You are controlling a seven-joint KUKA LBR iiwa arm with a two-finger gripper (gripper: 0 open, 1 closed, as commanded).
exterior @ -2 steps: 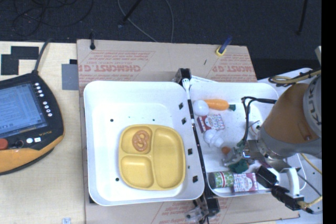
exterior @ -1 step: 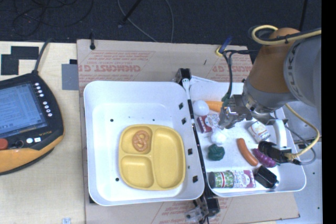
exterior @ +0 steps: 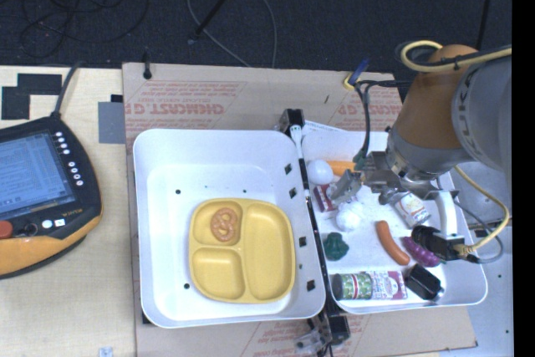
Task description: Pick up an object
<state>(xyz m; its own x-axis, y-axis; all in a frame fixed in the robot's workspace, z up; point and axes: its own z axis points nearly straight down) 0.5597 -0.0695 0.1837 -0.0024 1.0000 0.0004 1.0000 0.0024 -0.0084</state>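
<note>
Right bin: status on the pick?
Gripper low over right bin, nothing seen between fingers. White ball just below it, another beside. Sausage, can crowd the bin.

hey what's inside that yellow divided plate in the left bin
The yellow divided plate holds one thing: a small brown pretzel-shaped item in its upper-left compartment. The other two compartments show bare yellow. Nothing covers the plate, though what lies beneath it in the left bin is hidden.

One fixed overhead camera — slanted down across both white bins.
</note>
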